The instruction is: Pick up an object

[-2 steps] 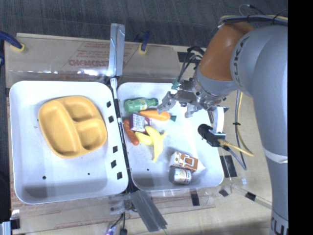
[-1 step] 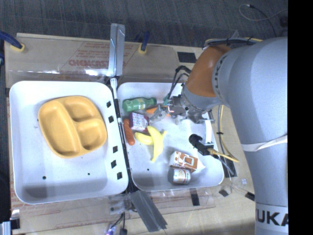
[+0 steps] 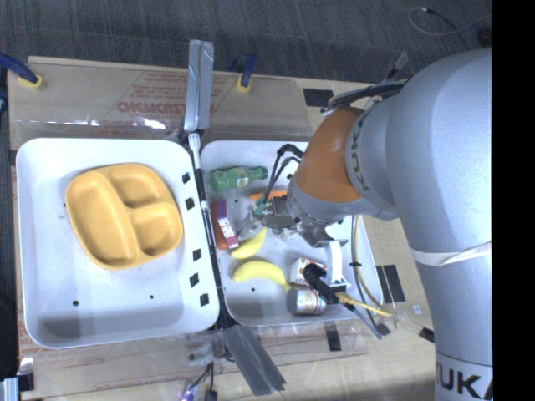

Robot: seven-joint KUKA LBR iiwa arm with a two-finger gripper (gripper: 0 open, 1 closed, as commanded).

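"KUKA" is read on the arm [image 3: 456,182], lower right, and faded red print on the cardboard [image 3: 159,98] cannot be made out. The jaws [image 3: 269,214] are lowered into the right bin [image 3: 251,307] above a banana [image 3: 259,271]; their state cannot be told.

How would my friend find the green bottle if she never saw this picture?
Look at the two white bins and pick the right bin, where the grey arm reaches in. At its far end, beside the wall shared with the other bin, lies the green bottle on its side. It is the bin's one green thing; the bananas nearer the front are yellow.
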